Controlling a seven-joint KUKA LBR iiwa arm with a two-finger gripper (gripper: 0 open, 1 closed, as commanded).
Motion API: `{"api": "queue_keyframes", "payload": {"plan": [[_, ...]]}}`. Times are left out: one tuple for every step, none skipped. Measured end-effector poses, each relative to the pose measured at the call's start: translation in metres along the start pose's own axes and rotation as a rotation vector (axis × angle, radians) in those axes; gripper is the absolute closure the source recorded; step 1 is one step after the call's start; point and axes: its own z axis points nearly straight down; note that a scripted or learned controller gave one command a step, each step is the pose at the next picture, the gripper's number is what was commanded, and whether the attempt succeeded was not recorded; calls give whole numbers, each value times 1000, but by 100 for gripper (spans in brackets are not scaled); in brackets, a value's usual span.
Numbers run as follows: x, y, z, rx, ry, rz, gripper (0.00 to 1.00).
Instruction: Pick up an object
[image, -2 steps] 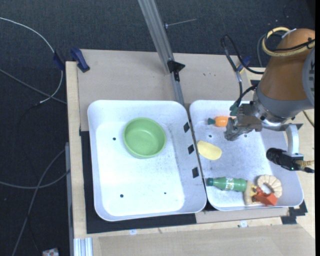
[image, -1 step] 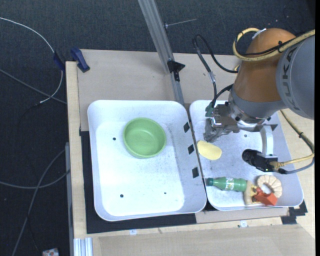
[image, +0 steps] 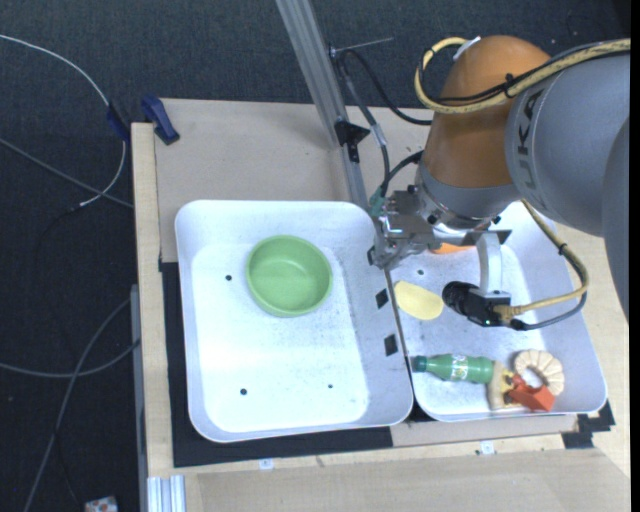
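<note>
Two white bins sit side by side on the bench. The left bin (image: 200, 400) holds a green bowl (image: 289, 274), upright, toward its far side. The right bin (image: 585, 365) holds a yellow piece (image: 418, 300) near its left wall, and a green bottle (image: 458, 369) lying on its side near the front, neck to the left. Just right of the bottle, a ringed orange-and-white toy (image: 540, 370) touches a red block (image: 532, 398). The gripper (image: 400, 235) hangs over the right bin's far left corner, near the yellow piece; how wide it stands cannot be told. An orange scrap (image: 450, 246) peeks out under the wrist.
</note>
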Motion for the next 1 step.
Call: {"api": "queue_keyframes", "payload": {"plan": [[51, 21, 8, 0, -1, 1, 100]]}}
